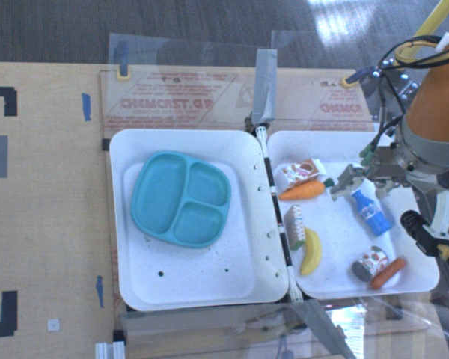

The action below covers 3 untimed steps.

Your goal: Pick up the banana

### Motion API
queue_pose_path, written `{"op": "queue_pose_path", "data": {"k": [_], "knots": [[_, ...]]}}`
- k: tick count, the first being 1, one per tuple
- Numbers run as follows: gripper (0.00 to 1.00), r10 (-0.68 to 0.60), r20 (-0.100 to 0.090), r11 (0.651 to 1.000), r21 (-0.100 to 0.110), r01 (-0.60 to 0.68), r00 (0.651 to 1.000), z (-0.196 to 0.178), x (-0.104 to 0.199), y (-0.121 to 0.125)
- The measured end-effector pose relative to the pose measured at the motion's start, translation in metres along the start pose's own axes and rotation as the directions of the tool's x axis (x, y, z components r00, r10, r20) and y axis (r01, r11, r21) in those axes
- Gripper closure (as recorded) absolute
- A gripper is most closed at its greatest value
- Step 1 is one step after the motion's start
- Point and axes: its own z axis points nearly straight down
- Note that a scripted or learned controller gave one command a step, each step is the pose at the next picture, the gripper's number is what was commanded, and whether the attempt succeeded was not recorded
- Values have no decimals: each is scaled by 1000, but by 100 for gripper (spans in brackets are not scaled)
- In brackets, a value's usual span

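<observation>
Two shallow white bins stand side by side on the bench. The left bin (135, 275) holds one teal divided plate (181, 199) with three compartments. The right bin (337, 283) holds seven items, placed here relative to the one banana (311, 250), which lies against the bin's left wall, toward the near edge. One striped, ridged object (295, 226) touches the banana's upper left. One carrot (302, 191) lies beyond the banana, and one small red-and-white packet (299, 172) lies just beyond the carrot. One blue bottle with a white cap (370, 212) lies to the banana's right and farther back. One small brown-and-white can (370, 264) and one reddish sausage-like piece (388, 272) lie well to its right, touching each other. The arm enters from the right, its orange band uppermost; the gripper (352, 181) hangs over the bottle's cap end, well apart from the banana. Whether its fingers are spread or closed cannot be told.
</observation>
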Motion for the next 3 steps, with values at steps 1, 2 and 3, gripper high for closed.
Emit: {"op": "queue_pose_path", "data": {"k": [1, 2, 3], "knots": [[0, -28, 0, 1000, 0, 28, 1000, 141, -4, -40], [0, -251, 0, 968, -6, 251, 968, 170, 0, -35], [100, -246, 3, 969, -13, 246, 969, 159, -2, -33]]}}
